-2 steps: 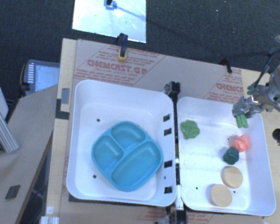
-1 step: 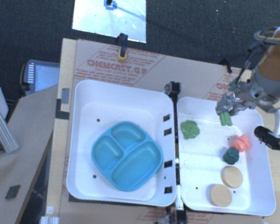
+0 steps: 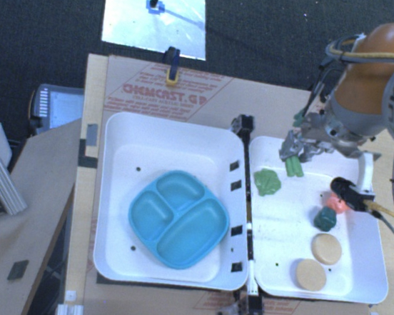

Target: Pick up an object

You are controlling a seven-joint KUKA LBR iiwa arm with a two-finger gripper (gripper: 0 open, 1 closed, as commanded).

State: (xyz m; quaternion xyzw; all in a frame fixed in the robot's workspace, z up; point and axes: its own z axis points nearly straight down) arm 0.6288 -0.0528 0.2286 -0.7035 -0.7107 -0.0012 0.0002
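At upper left of right bin: small green stick-shaped piece [image 3: 294, 166], lying tilted, directly beneath the end effector [image 3: 293, 151]; contact between the two cannot be confirmed.
End effector state: cannot tell whether wide or narrow; the tips are too small and blurred against the green piece.
Arm: grey body with orange band [image 3: 380, 51], entering from the right, wrist poised over the far left corner of the right bin [image 3: 374, 285].
Other contents, right bin: light green lumpy object [image 3: 267, 182] just beside the green piece, toward the near side; pink object [image 3: 335, 202] near the right wall, partly covered by a black fitting; dark teal object [image 3: 325, 219] just below the pink one; two tan discs [image 3: 327, 249] [image 3: 310, 275], close together, toward the near right corner.
Left bin [image 3: 128, 137]: holds one blue divided plate [image 3: 178, 218], three compartments, lying flat, near centre.
Divider: black clips [image 3: 244, 127] along the seam between bins.
Counter [image 3: 177, 89]: tan board with red lettering under both bins; yellow-and-black clamp [image 3: 172, 67] at its far edge.
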